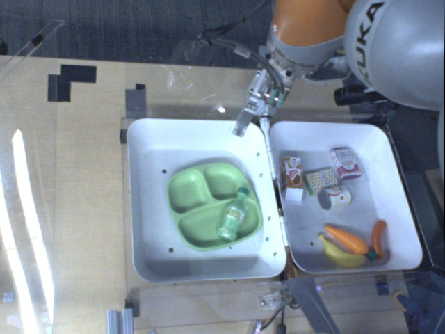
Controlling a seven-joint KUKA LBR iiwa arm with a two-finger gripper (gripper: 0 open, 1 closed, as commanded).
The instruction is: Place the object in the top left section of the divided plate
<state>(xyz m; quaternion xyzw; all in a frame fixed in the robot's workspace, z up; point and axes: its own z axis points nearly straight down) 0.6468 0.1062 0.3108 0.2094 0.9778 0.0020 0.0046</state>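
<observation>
Tool (245, 122) of mine hangs over the left bin's (149, 256) far rim at twelve o'clock; I can't tell its opening. Green bottle (233, 216) lies tilted on the divided plate (184, 193), large section at five o'clock. Top-left section (185, 188) sits open.

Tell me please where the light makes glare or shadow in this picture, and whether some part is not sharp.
In the camera view, a bright streak of glare lies on the bench at far left, and a small bright spot sits just above the left bin. The green divided plate casts a soft shadow on the bin floor. The small packages in the right bin are too blurred to read.
</observation>
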